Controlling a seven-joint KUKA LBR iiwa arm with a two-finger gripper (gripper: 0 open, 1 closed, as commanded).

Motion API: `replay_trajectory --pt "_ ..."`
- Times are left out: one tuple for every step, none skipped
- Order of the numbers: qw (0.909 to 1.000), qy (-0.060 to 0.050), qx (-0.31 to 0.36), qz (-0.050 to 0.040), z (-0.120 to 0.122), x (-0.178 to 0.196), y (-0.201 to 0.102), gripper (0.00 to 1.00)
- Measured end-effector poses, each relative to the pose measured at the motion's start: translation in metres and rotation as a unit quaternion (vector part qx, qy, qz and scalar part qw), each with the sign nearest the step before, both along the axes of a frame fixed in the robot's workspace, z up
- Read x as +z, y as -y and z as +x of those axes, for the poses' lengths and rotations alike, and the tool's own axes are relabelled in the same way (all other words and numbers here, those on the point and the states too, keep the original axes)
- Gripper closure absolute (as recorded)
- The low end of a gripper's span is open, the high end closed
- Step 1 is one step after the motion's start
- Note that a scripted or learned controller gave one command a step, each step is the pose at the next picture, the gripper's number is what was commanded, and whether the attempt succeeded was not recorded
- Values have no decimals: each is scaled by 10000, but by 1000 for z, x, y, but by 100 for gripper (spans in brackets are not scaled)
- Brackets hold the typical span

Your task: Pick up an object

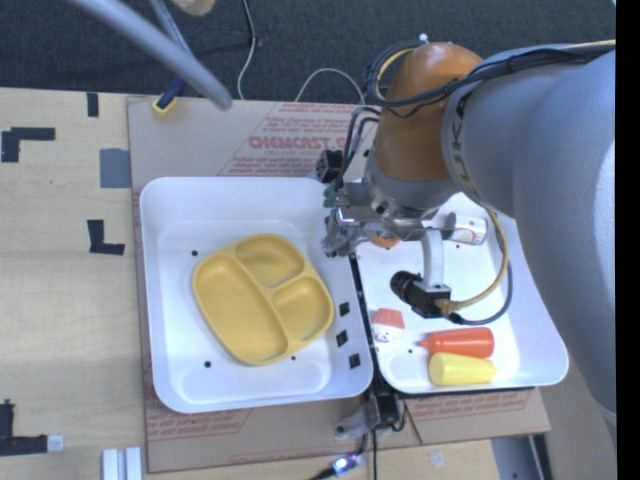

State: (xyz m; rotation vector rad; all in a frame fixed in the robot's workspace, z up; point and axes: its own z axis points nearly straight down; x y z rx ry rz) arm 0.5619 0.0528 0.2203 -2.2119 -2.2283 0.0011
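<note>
Nearest the camera, well on this side of the claw, a smooth yellow plastic piece (462, 369), rounded and lemon-like, lies touching an orange carrot-shaped toy (460, 343) with a glossy skin. Both sit at the near end of one white bin (545, 353). A little closer to the claw lies a small red-and-white scrap (387, 320), too small to name.

In the other bin (150, 268), off to the claw's side and slightly nearer the camera, rests a matte yellow plate (262, 296). It is shallow and rounded, with three compartments, and looks like stiff plastic.

The claw (345, 230) hangs over the wall (357, 303) the two bins share, and whether it is open or closed I cannot tell (the wrist hides it). Nothing shows in its grip. Just beyond it, under the arm, lies a small white tube with an orange band (465, 230).

No object is picked yet, and the nearest candidates are the plate's edge and the tube. The main risk, as I judge it, is a descent straight onto the bin wall, which would strike hard plastic and close on nothing. The plate is wide and low, so a grab at its rim could slip or merely tip it. The glossy toys could roll or squirt away if pinched off-centre. Both bins sit on brown cardboard (270, 143) over the wooden tabletop (60, 298).
</note>
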Motion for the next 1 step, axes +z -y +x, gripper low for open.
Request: replay_trajectory --pt "10000 5 -3 2 7 9 -49 100"
